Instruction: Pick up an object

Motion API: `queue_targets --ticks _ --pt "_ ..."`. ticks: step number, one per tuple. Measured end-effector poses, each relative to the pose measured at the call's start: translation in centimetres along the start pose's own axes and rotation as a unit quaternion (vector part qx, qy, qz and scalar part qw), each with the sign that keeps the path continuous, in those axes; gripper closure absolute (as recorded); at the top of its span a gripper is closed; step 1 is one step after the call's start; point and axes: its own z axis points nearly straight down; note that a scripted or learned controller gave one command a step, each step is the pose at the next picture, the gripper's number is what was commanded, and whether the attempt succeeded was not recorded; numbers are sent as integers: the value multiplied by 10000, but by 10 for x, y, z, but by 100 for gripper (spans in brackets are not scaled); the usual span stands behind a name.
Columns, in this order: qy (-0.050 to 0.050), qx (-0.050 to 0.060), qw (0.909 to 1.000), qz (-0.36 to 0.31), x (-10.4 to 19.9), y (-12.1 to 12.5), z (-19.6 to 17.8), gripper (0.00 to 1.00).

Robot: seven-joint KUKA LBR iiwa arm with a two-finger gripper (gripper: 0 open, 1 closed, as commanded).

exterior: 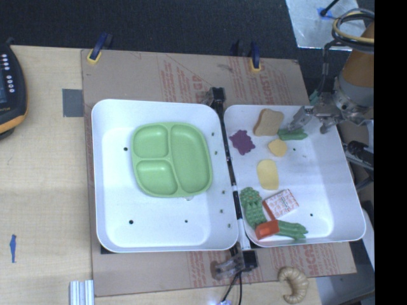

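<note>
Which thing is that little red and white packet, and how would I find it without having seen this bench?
Look in the right white bin, in its lower half. The red and white packet lies flat there, just below the pale yellow piece and right of the green bumpy toy. It is the one flat, printed, rectangular item among rounded toy foods.

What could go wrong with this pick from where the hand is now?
1. The hand is low in the right bin, beside a small green piece. The piece lies flat, so the fingers may slide over it.
2. The tan bread-like piece and a round yellow piece sit close by; closing could nudge them instead.
3. The hand is near the bin's far corner, so it may clip the wall.
</note>
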Motion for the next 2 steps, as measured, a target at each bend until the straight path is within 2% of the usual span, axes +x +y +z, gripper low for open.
queue_targets --ticks 1,2 --pt "24 22 10000 -14 70 -39 -6 0" --pt "27 60 10000 10 109 -99 51 0"
